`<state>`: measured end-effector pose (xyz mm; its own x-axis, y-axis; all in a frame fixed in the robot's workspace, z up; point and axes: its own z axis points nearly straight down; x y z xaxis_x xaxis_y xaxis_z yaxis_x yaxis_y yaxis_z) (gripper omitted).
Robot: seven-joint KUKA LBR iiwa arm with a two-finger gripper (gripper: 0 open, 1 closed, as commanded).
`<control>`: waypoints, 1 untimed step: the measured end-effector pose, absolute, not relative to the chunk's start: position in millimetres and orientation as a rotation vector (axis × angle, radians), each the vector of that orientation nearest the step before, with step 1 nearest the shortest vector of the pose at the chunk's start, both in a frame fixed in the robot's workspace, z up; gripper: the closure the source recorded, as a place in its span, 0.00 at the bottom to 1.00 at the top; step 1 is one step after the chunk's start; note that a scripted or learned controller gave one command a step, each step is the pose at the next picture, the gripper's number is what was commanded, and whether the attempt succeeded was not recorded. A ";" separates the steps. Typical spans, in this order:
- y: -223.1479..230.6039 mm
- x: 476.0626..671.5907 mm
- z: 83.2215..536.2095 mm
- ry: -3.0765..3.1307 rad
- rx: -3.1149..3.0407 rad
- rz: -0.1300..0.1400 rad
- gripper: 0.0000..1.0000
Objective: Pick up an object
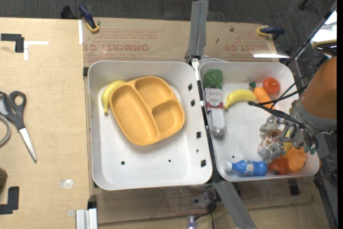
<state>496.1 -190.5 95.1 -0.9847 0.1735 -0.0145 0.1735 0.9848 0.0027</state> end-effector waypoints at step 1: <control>-184.5 480.5 92.9 3.121 0.295 0.002 0.00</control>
<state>480.5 -184.5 92.9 -0.9822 0.1876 -0.0061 0.1876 0.9822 0.0018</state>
